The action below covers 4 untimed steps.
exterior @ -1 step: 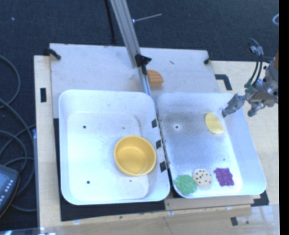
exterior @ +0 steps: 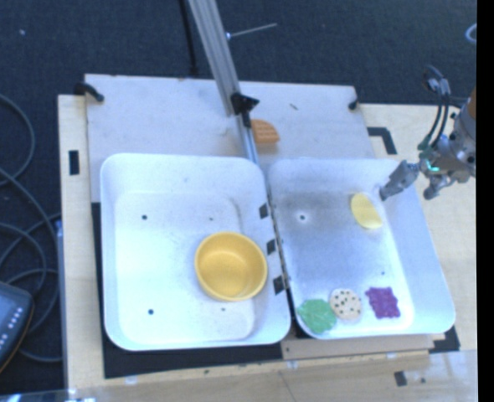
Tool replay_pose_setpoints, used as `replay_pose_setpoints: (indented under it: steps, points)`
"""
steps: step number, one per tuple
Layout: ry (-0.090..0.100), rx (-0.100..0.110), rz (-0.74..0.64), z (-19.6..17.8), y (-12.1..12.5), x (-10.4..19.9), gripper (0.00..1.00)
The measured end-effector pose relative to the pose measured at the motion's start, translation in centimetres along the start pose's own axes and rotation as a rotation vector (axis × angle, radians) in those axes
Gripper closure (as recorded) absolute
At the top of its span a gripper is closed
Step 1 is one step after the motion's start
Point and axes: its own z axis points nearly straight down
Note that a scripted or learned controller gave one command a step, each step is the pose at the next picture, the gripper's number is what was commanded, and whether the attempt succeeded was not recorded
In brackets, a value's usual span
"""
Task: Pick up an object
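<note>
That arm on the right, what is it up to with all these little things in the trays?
It is meant to pick something up, and so far it holds nothing. Its gripper sits open at the upper right edge of the right bin, close to a flat yellow piece. Along that bin's near edge lie a green piece, a spotted cookie and a purple piece. The left bin holds a yellow bowl. An orange object sits on the bench behind the bins.

I see a deep yellow plastic bowl (exterior: pixel 230 265), a pale yellow disc (exterior: pixel 366 211), a green piece (exterior: pixel 317 314), a dark-speckled cream cookie (exterior: pixel 345 304) and a purple block (exterior: pixel 384 301).
</note>
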Motion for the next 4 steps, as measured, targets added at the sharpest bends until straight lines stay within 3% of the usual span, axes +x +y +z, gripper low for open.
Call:
replay_pose_setpoints:
  steps: [3,4]
  points:
    - [0.000,0.005,0.002,15.9,0.7,0.1,0.00]
    - [0.000,-0.003,0.002,14.5,0.9,-0.1,1.00]
